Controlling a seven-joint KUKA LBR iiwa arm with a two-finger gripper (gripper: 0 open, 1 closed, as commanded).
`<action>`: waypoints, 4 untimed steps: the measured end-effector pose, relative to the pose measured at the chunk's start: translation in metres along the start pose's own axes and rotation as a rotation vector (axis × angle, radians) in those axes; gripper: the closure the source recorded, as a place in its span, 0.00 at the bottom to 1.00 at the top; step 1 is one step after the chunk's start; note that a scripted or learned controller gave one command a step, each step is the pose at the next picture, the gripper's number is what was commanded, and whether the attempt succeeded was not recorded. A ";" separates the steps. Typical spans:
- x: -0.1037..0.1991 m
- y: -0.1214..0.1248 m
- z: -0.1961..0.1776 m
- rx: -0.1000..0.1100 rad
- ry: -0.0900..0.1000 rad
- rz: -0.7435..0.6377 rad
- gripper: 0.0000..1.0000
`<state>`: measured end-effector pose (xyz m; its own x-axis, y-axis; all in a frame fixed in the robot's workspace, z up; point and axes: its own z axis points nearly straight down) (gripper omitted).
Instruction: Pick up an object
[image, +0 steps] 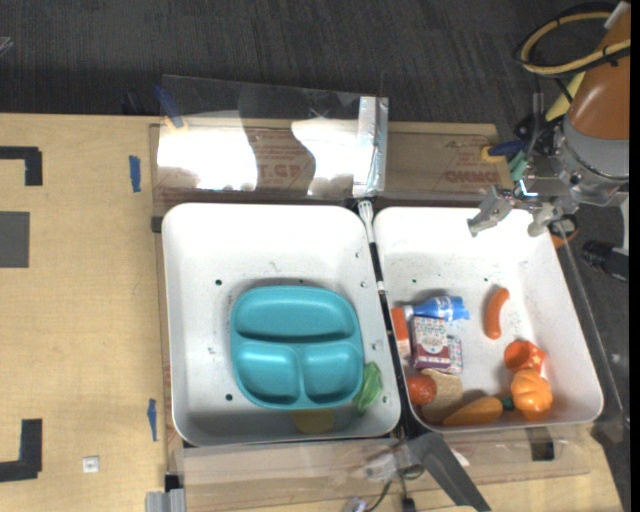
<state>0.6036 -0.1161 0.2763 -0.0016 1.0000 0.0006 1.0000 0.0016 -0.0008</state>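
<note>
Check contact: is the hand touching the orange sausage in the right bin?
Apart. Camera view shows the hand over the bin's far edge, with bare white floor before the sausage.

Left white bin (190, 260): teal divided tray (296, 345), green piece (370, 386) at its right edge. Right white bin (560, 290): orange sausage (494, 311), orange pumpkin (530, 392), red tomato (421, 389), blue-red-white printed packet (437, 335).

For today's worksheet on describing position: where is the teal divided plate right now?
The teal divided plate lies in the left bin, toward its front right, with a green item at its right edge.
</note>
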 end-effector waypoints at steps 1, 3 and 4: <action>-0.036 -0.010 0.102 0.008 0.000 0.015 0.00; -0.063 -0.028 0.159 -0.005 -0.001 -0.018 1.00; -0.063 -0.029 0.160 -0.004 -0.001 -0.018 0.00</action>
<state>0.5749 -0.1792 0.1161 -0.0200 0.9998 -0.0005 0.9998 0.0200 0.0031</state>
